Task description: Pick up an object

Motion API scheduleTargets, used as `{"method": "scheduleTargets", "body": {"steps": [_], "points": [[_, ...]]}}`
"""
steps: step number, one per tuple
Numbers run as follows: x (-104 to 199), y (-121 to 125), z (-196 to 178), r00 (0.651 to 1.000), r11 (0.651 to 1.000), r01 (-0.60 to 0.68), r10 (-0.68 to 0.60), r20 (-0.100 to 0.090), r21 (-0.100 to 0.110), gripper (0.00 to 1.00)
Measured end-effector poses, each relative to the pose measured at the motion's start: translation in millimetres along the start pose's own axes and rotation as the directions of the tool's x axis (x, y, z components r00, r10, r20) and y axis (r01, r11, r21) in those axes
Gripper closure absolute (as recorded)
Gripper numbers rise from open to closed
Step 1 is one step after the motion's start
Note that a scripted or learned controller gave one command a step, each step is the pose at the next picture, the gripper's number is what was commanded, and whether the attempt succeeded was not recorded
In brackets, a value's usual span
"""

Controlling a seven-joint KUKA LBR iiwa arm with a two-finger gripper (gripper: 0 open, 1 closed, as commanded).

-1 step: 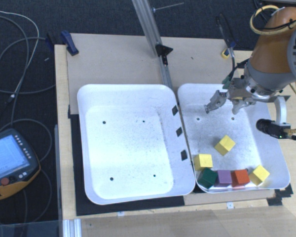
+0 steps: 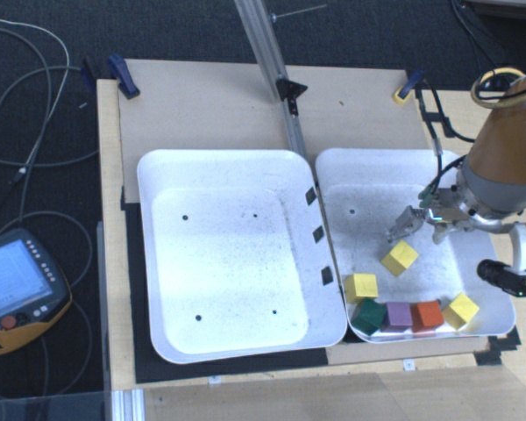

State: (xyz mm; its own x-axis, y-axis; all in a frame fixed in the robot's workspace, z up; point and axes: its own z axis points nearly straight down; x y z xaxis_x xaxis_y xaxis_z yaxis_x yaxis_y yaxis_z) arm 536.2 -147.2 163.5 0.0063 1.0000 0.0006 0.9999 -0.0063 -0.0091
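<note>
We are observing the gripper (image 2: 406,224) hovering with fingers spread apart, gripping nothing. We are noting 1 yellow block (image 2: 401,258) lying just below its tips, tilted, apart from the others. We are judging it light, rigid, best pinched across 2 flat faces. Open floor surrounds it; the right bin (image 2: 351,167) wall stands well clear.

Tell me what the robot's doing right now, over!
Gripper over the right bin, nothing between its fingers. Nearest yellow block just below it, lying loose. Other blocks crowd the bin's near edge, none blocking.
</note>
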Motion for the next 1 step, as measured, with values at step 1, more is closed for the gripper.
{"method": "scheduleTargets", "body": {"steps": [1], "points": [[18.2,-13.1,34.0,1.000,1.000,0.007,-0.007,0.002,-0.015,0.00]]}}
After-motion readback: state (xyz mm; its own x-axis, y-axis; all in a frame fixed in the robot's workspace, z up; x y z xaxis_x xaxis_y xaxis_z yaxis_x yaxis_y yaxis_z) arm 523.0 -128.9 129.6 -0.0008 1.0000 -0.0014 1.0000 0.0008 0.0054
